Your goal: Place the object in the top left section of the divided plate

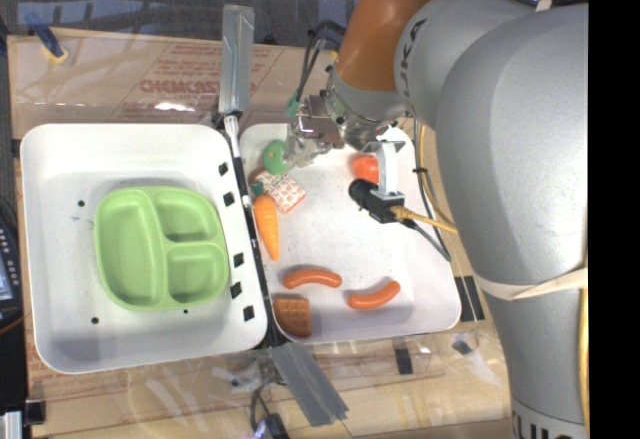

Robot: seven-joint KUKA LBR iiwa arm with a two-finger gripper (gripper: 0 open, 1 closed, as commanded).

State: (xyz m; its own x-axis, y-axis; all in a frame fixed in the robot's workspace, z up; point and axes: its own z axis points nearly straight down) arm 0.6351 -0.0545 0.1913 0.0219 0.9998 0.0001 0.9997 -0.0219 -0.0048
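Bench, two white bins [40, 227] | green three-section plate [160, 247] left | claw [297, 149] over right bin, spread unclear

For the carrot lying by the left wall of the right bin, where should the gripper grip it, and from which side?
Probably across the thick orange middle of the carrot, coming straight down from above. It lies flat, its length running along the bin's left wall, so fingers closing across its narrow width fit best. The wall-side finger has little room; the patterned block crowds its upper end, so grip lower.

arm [500, 127]: bulky grey shell | orange band above wrist | black cables
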